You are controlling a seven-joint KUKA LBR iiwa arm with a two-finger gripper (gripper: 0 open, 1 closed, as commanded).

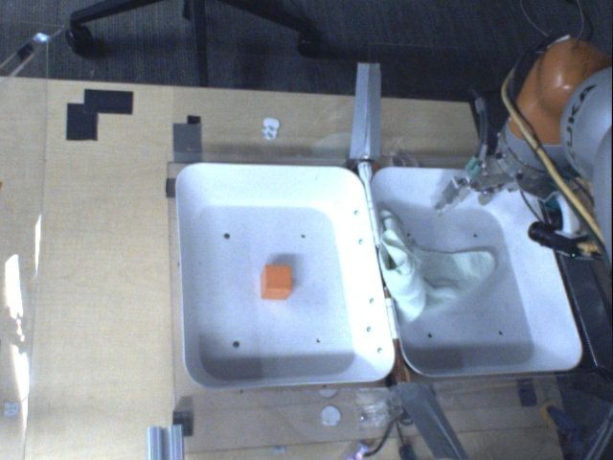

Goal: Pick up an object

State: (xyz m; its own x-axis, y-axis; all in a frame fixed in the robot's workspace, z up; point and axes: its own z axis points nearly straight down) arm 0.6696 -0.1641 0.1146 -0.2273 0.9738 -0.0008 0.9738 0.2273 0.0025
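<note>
Camera view: orange cube (277,282) sits mid left bin (201,353), alone. Right bin (546,353) has pale cloth (431,271) bunched vs. divider side. Bins on light wood bench (96,286); dark carpet and chair base (196,8) beyond. Gripper (460,192) over right bin's far edge, well apart from cube, nothing seen in it; can't tell how far it's spread.

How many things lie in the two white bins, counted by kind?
Orange block: 1, in the left bin.
Pale cloth: 1, in the right bin, bunched against its left wall.
Total: 2
</note>
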